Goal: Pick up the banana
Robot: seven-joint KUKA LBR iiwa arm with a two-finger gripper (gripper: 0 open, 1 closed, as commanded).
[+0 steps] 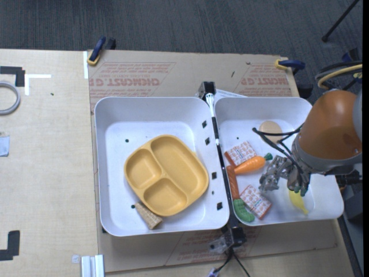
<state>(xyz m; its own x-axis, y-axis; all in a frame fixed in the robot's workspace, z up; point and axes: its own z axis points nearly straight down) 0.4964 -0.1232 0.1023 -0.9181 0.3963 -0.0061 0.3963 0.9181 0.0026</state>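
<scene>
We find the right bin (230, 109) crowded: the carrot (250, 165), two snack packets (240, 152) (255, 201), a red strip (232, 182) and a green piece (244, 214) fill its left half, and an egg (270, 128) sits near the back. The banana (298, 201) lies against the right front corner, hemmed by the bin wall and by the gripper (282, 178) just beside it. Bare floor shows at the back left and front centre. In the left bin (109, 154), the yellow divided plate (166, 174) takes the middle, a cracker (149, 216) at its front edge, with open floor around

My arm reached in from the right, orange band uppermost, wrist angled downward, my gripper (283, 179) hung low, finger position obscured by my own wrist.
</scene>
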